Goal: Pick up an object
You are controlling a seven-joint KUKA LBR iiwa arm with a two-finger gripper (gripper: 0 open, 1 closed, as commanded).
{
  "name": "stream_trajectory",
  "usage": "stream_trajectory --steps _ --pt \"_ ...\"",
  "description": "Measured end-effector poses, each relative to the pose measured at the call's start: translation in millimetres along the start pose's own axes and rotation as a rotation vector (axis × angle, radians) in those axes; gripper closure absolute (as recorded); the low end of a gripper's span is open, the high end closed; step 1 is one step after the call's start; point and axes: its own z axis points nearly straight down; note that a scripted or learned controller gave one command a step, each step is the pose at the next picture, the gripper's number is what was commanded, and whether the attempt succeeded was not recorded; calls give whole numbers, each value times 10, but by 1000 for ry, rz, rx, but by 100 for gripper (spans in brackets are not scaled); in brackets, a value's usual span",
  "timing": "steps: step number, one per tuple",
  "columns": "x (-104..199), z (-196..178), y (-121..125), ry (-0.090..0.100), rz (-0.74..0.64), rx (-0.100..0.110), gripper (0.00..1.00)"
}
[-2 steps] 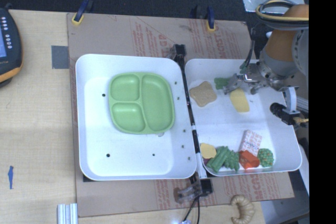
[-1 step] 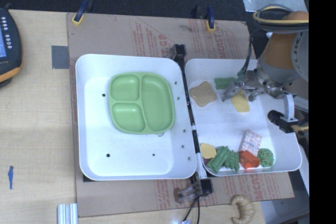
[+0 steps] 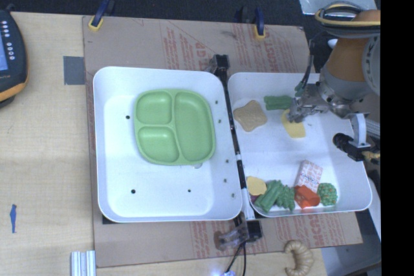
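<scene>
A grey robot arm's gripper (image 3: pixel 297 114) hangs over the right bin (image 3: pixel 349 168), touching a yellow block (image 3: pixel 295 128); whether it grips cannot be told.

Single grey arm with orange band above wrist enters from right edge, far half of scene. Wrist bends down and leftward. Gripper (image 3: pixel 297 114) points downward at arm's left end, low over bench; finger state not resolvable from overhead slant.

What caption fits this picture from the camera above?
The robot's gripper reaches down at a yellow toy piece in the right bin.
</scene>
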Motion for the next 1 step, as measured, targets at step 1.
stream_trajectory --steps 1 --pt "-414 -561 -657 2 5 0 100"
